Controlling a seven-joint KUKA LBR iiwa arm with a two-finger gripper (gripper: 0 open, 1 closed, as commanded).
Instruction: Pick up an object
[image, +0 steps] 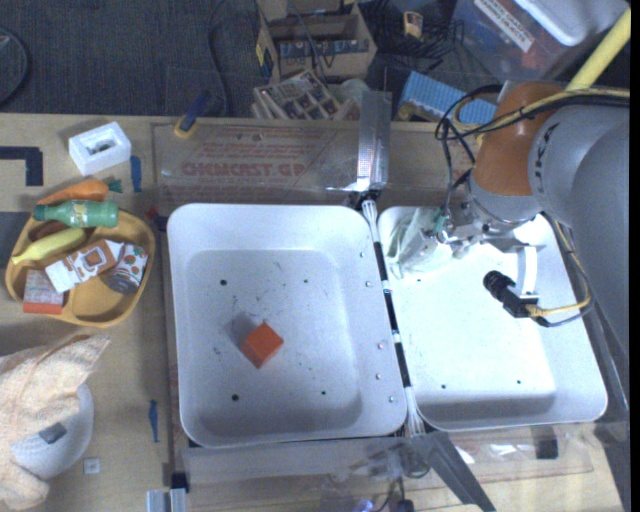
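Bench: orange block (263, 344) in left bin (200, 235) | tool (455, 232) over right bin (580, 390), grip state unclear

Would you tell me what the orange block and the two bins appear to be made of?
Orange block: probably painted wood or hard plastic, matte with crisp edges; the look leaves it open. Left bin and right bin: seemingly moulded white plastic, smooth with a slight sheen and rounded corners.

An orange block (263, 344) lies in the left bin (200, 240); the arm (560, 150) hangs over the right bin (560, 390).
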